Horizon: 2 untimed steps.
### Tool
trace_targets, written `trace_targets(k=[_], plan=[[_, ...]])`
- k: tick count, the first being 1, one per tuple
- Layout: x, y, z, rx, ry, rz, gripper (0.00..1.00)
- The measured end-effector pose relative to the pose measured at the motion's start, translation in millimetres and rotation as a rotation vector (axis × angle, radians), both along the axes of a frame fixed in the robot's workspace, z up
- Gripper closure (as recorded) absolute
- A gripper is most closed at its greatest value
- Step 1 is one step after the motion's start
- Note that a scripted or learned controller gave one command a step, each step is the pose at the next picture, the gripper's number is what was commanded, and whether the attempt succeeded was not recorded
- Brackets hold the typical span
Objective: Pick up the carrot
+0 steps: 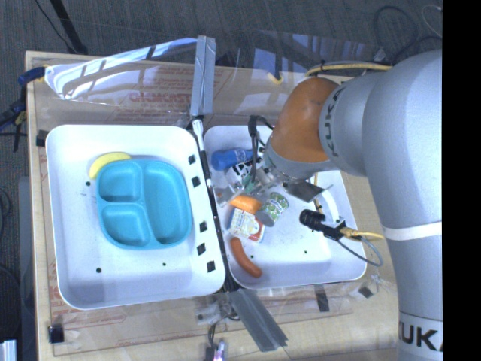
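**Arm low over the right bin**

From above, the gripper (252, 183) sits mid-frame, just above the carrot (243, 202) (orange, lying among clutter in the right bin (342, 269)). I cannot tell the gripper's state. A good pick means straddling the carrot alone, clear of the packet (246, 224) touching it.

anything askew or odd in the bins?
Mostly no. The blue divided tray sits askew in the left bin, partly covering a yellow item. The right bin is a jumble: orange carrot, pouch, sausage.
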<state>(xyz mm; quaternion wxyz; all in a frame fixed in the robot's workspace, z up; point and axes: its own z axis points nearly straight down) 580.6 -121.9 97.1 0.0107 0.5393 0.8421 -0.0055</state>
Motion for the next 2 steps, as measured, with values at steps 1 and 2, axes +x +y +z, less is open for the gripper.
trace_targets(k=[1,2], plan=[[0,8,8,0.013,0.007,0.009,1.00],[-49,69,95,0.021,0.012,-0.099,1.00]])
